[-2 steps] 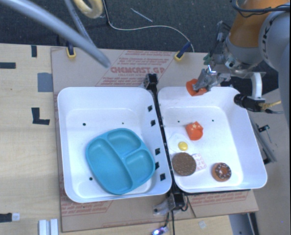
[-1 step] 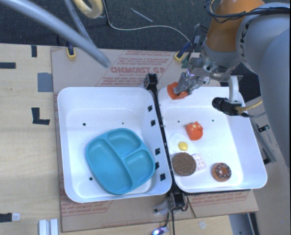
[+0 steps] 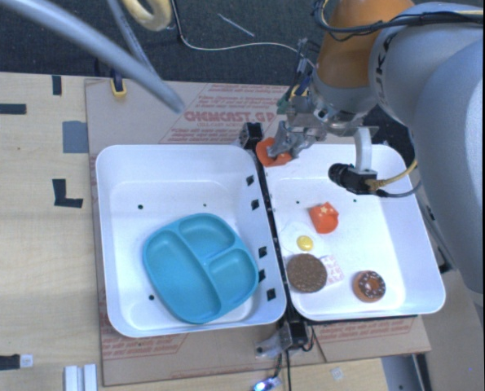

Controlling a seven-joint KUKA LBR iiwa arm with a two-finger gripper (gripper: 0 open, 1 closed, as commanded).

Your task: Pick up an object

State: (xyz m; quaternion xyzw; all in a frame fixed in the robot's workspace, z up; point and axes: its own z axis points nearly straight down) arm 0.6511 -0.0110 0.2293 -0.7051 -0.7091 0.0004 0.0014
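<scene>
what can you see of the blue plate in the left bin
The blue plate is a glossy, plastic-looking tray with rounded corners and three compartments, one long and two smaller, split by raised ridges. It lies flat and right way up, turned at an angle, on the floor of the left bin, toward the near right corner. Nothing sits in its compartments, and nothing but the bin touches it.

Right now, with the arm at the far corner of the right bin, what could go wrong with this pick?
1. The orange object lies tight against the divider between the bins, so the gripper may strike the wall or slip off.
2. The arm hides most of that object, so contact is hard to judge.
</scene>
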